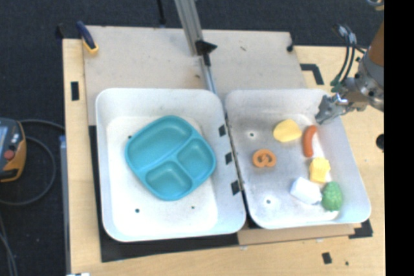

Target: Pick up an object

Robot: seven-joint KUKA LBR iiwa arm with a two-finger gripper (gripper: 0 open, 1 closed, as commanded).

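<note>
Whether the gripper (pixel 325 110) is spread or closed cannot be told. It hangs over the right bin's (pixel 259 213) upper right rim, nothing held; the red sausage (pixel 310 140) lies just below-left, beside the yellow piece (pixel 287 131).

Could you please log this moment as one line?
tool over right bin's far edge | holding nothing | nearest: sausage | divided plate in left bin

The arm (pixel 374 68) is grey metal with an orange band above its wrist, dark cables looping beside it, and a pale silver gripper (pixel 325 109) at its tip.
</note>
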